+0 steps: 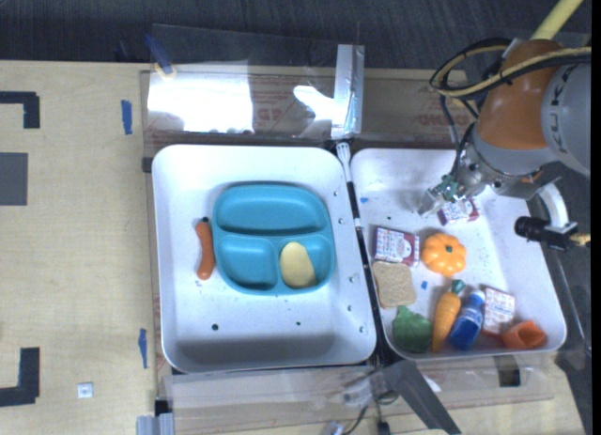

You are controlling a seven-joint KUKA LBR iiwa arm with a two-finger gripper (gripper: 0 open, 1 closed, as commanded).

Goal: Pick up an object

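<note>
My gripper (453, 200) hangs over the back middle of the right bin (526, 264). A small pink-and-white carton (458, 210) sits between its fingertips, so the gripper is shut on it. Just in front of it lie an orange pumpkin (443, 253) and a second pink carton (394, 245). Nearer the front of this bin are a slice of bread (394, 283), a green vegetable (410, 328), a carrot (446, 316), a blue bottle (467, 320), a third carton (499, 307) and an orange cup (524, 334).
The left bin (178, 264) holds a blue divided tray (263, 226) with a yellow potato (297, 264) in its front right compartment. A red-orange sausage (204, 248) lies left of the tray. A clear plastic panel (244, 95) stands behind the bins.
</note>
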